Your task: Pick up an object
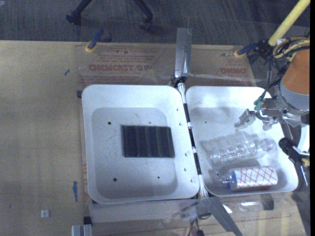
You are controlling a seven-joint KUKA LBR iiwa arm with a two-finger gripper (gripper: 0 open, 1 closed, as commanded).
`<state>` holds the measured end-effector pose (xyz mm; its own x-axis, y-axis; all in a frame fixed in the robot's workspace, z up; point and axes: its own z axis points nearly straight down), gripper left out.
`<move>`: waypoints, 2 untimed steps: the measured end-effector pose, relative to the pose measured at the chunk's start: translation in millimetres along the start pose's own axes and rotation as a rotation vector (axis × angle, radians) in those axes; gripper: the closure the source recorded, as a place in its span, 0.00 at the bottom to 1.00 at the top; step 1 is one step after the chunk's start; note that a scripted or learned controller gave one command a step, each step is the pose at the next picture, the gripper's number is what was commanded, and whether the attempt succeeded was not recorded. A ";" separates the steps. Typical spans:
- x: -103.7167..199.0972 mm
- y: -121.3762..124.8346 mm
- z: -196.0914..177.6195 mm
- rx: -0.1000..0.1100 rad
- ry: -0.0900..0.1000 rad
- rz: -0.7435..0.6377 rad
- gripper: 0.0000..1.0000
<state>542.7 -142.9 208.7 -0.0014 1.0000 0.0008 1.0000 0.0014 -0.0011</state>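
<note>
My gripper (256, 120) hangs over the right bin (216, 100), at its right side, just above the clear plastic bottle (236, 150). Its two metal fingers (244, 118) stand apart, open, with nothing between them. The clear bottle lies on its side across the middle of that bin. In front of it lies a small bottle with a red-and-white checked label (252, 177) and a blue cap. A dark ribbed rectangular block (147, 141) lies flat in the middle of the left bin (98, 107).
A metal divider (189, 132) runs between the two bins. Cables and a yellow rod (290, 16) crowd the far right by the arm. A clamp (93, 44) sits on the cardboard behind the left bin.
</note>
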 end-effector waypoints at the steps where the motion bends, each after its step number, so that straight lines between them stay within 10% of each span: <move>1: -15.2 -5.3 73.3 -0.009 -0.003 -0.416 0.00; 2: -4.4 44.8 120.1 -0.011 -0.005 -0.409 0.00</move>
<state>587.4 -147.2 88.5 -0.3987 0.9171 -0.0062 0.9170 0.3987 0.0085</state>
